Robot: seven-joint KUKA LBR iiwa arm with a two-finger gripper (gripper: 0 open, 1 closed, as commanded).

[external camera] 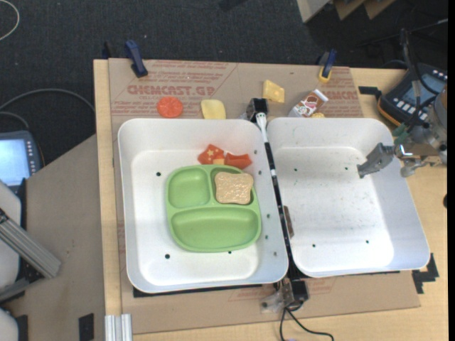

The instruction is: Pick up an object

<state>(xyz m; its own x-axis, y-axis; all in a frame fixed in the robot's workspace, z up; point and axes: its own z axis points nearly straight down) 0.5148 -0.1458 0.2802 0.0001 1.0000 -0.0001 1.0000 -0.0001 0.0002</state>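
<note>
Cardboard (234,84) reads "CHEMCAST GP" in red; jaws (372,162) over right bin (341,204), state can't tell.

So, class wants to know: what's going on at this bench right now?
A robot arm reaches in from the right, its gripper over the right bin's far right side, holding nothing visible. In the left bin sits a green divided plate with a slice of toast in one compartment, and red pieces lie just behind it. Nothing has been picked up yet.
</note>
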